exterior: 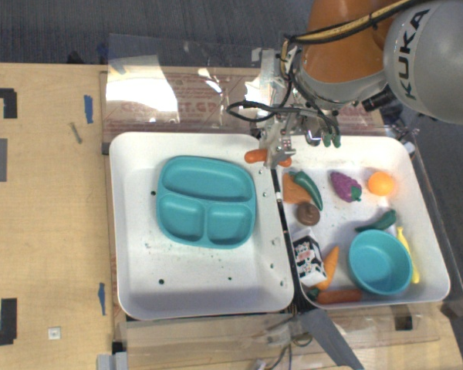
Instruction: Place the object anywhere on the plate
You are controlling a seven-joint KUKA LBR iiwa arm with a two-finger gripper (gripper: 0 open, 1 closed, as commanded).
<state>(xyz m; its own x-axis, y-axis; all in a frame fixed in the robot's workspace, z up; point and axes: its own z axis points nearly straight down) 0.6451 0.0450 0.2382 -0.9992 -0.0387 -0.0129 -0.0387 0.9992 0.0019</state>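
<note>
Above the seam between the 2 bins, the gripper [278,146] hangs with a small orange carrot [258,156] pinched between its fingers, the carrot lying level and sticking out to the left over the top right corner of the left bin [131,230]. Its jaws stand narrow, closed on that carrot. Just below and to the left sits the teal plate [206,200], a tray of 3 compartments, lying flat in the left bin; the carrot is near the plate's upper right corner but apart from it.

Inside the right bin [428,230] lie a green pepper [306,188] on an orange slab, a brown round piece [308,213], a purple eggplant [344,186], an orange fruit [381,183], a teal bowl [379,262], a dark green vegetable [378,222] touching the bowl's upper rim, a yellow piece [406,253] along the bowl's right side, a small black and white carton [309,258], and 2 more carrots [330,262] near the bin's lower edge.
</note>
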